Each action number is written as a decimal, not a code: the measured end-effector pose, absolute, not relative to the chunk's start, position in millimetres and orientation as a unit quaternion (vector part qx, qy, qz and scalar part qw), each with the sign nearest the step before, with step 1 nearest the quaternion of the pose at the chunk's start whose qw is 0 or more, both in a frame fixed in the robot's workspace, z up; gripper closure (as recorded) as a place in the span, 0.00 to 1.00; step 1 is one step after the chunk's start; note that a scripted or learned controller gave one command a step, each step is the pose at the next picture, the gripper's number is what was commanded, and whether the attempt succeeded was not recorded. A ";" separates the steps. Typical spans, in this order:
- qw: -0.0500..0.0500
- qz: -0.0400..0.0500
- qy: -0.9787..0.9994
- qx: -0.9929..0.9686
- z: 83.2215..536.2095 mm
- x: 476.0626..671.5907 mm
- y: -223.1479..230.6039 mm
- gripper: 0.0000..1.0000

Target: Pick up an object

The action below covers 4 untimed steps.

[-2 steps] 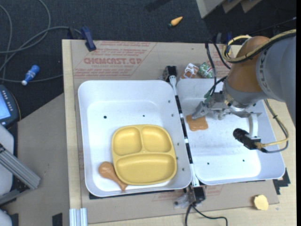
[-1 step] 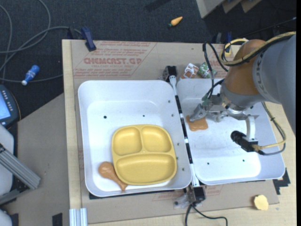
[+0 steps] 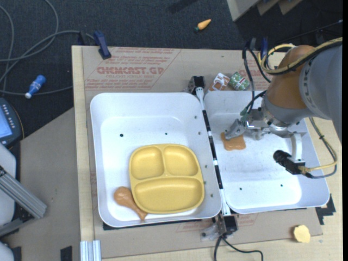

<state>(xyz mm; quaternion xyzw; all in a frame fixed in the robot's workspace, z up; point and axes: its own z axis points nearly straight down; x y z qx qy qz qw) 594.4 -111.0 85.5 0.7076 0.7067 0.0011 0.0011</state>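
Since my gripper (image 3: 237,130) sits low over the small orange piece (image 3: 234,143) in the right bin (image 3: 272,197), I judge that piece light, flat and slippery. I would pinch its edges. Whether my gripper grasps anything, I cannot tell.

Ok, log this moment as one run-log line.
gripper over right bin | above tan piece | no grasp visible | yellow tray in left bin

Two white bins (image 3: 103,113), one yellow tray (image 3: 165,177)
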 end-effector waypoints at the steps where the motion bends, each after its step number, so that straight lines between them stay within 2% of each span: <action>1: 0.002 0.001 0.708 0.706 85.0 627.9 -107.7 0.00; 2: -0.001 0.000 0.707 0.707 85.4 595.1 -94.4 0.00; 4: 0.000 0.000 0.707 0.708 85.6 578.4 -93.6 0.00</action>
